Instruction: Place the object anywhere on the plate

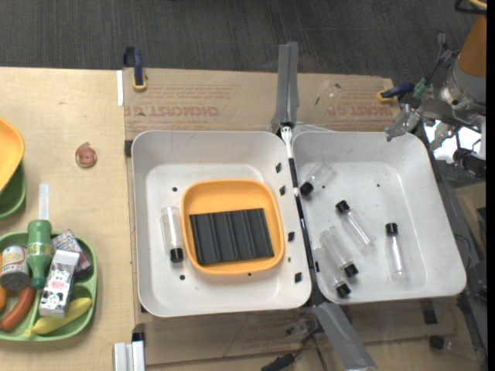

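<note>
Currently the arm (472,60) is sitting beyond the right bin's (433,284) far right corner; its gripper (418,118) is hanging just over that corner's rim, and whether it is spread or pressed together I cannot tell. An orange plate (232,195) with a black ridged block (232,234) on it is lying in the middle of the left bin (151,300). One clear vial (170,232) with a black cap is lying beside the plate's left edge, apart from it. Several more clear vials (354,226) are lying scattered across the right bin's floor.
</note>
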